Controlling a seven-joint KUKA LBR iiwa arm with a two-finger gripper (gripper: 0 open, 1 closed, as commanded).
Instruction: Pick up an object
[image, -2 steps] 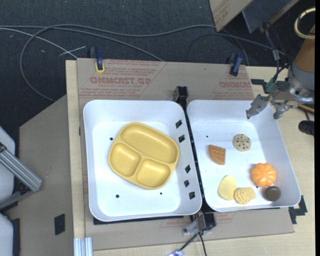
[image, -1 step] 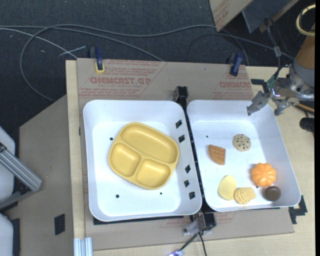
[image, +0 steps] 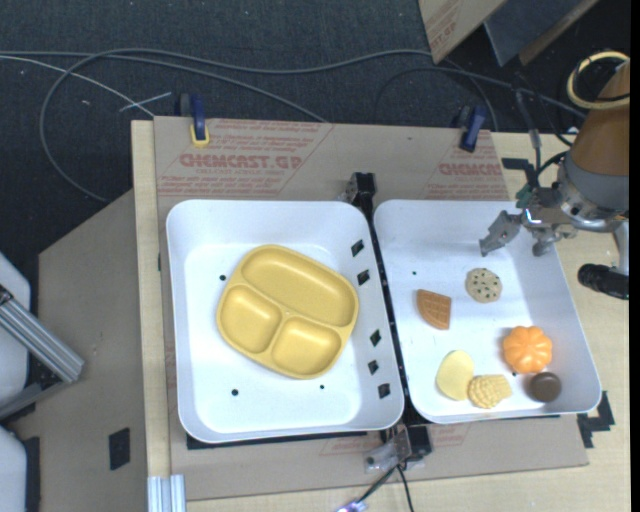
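Two white bins sit side by side on the bench (image: 140, 330). The left bin (image: 190, 330) holds a yellow divided plate (image: 287, 310) with three compartments, lying slightly turned near the bin's middle.

The right bin (image: 400, 250) holds six small food toys. A round chocolate-chip cookie (image: 484, 285) lies toward the upper middle. A wedge of brown bread (image: 434, 308) lies to its lower left. An orange pumpkin (image: 527, 347) sits near the right wall, with a dark brown ball (image: 545, 386) just below it. A pale yellow lemon-like piece (image: 455, 374) and a knobbly corn piece (image: 489, 390) lie touching along the bin's near edge.

The gripper (image: 523, 231) hangs over the upper right part of the right bin, above and to the right of the cookie. Its two fingers (image: 497, 236) are spread apart, with nothing between them, and they touch none of the toys. The cookie is the nearest toy, yet it lies apart from the fingertips. The grey arm with its orange band (image: 603, 140) reaches in from the right edge.
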